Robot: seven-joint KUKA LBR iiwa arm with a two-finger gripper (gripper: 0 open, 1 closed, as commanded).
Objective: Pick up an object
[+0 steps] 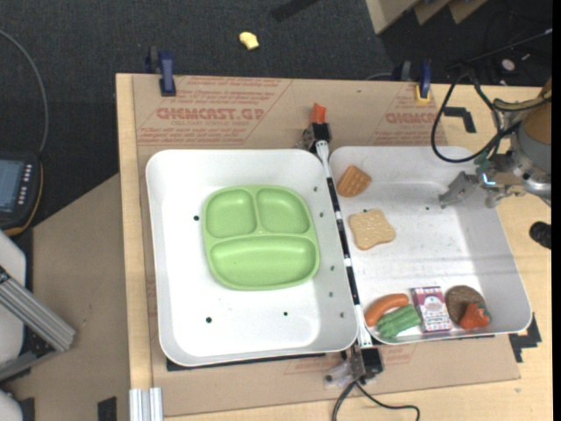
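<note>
In the right bin [491, 235] lie several toy foods. A ridged orange piece [353, 181] sits at the far left corner, with a tan toast slice [372, 229] just in front of it. Along the near edge are an orange sausage [386, 306], a green pod [399, 322], a small pink box [430, 310], a brown lump [462, 301] and a red piece [476, 317]. My gripper [454, 191] hangs over the far right part of this bin, above bare floor, well right of the toast. It carries nothing that I can see.
The left bin [175, 261] holds a green divided plate [259, 237]. A black-and-white divider [337, 226] runs between the bins. Cables [456, 121] loop near the arm at the far right. Blue clamps [164, 70] grip the board's back edge.
</note>
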